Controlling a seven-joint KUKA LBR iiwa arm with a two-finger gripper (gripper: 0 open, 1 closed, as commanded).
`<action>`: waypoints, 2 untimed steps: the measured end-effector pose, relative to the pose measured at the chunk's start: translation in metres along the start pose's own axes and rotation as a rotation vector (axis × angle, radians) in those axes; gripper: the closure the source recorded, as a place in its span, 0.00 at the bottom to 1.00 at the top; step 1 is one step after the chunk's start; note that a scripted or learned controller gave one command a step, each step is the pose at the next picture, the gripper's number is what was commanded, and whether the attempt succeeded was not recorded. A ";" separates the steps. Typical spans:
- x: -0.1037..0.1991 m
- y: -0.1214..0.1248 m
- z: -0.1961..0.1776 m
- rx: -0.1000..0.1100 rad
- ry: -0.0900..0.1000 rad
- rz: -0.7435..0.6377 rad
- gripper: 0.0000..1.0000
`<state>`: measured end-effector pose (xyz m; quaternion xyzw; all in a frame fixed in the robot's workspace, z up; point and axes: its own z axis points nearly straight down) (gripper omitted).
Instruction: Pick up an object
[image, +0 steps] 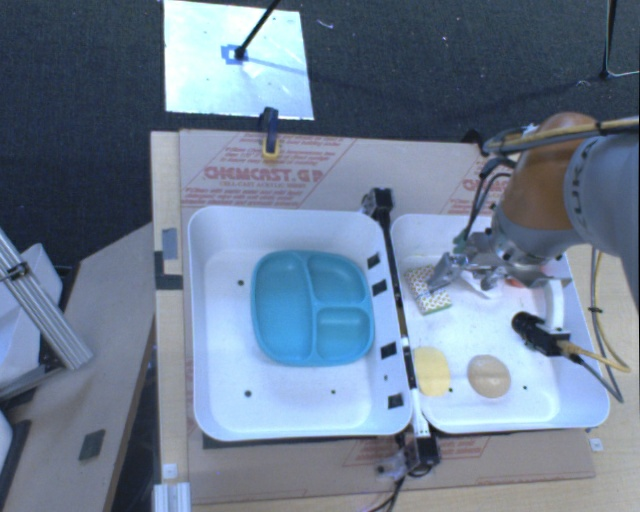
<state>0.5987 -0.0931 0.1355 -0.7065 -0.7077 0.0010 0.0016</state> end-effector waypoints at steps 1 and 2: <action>0.001 0.003 0.047 -0.008 0.001 0.001 0.00; 0.001 0.007 0.031 -0.022 0.000 0.001 1.00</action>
